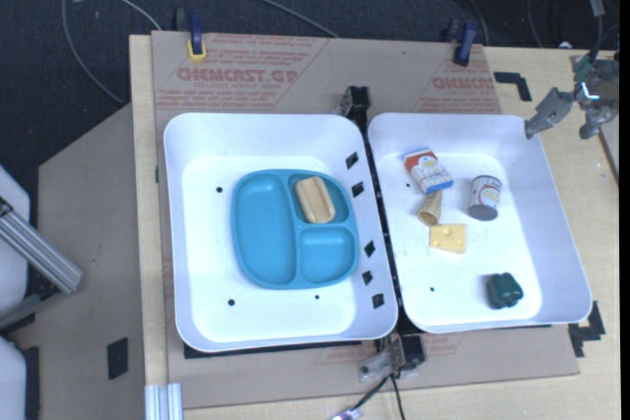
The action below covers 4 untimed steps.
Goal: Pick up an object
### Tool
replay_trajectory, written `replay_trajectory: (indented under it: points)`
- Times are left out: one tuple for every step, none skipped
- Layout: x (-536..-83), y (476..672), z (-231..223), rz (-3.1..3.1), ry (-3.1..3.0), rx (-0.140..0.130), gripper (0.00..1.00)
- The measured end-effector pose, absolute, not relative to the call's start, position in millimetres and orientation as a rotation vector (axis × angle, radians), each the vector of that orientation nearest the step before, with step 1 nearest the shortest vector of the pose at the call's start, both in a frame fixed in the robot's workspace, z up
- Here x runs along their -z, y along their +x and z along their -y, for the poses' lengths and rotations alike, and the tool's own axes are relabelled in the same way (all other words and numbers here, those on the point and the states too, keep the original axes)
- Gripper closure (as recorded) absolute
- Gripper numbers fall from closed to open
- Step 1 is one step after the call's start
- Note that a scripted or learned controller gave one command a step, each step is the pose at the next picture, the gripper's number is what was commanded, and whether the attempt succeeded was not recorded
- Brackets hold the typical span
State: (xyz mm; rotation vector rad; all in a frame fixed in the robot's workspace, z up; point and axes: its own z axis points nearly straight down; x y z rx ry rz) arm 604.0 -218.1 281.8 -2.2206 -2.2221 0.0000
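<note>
While the claw (569,108) hangs right, the can (483,197) lies left below it.

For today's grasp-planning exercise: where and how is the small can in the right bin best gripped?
Probably across the can's round side wall, coming straight down from above. It seems to lie tilted, apart from the wedge and carton, leaving finger room either side.

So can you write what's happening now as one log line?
gripper: over right bin's top-right corner | holding: nothing seen | can: in bin
</note>
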Motion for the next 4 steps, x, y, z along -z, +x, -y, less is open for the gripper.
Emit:
replay_trajectory:
  points:
    - [-238, 599.1, 223, 2.219, -2.22, -0.003, 0.0]
    - [-195, 602.9, 217, 2.22, -2.216, -0.003, 0.0]
    - [-147, 601.8, 208, 2.22, -2.217, -0.002, 0.0]
    - [-161, 603.3, 208, 2.225, -2.22, 0.003, 1.0]
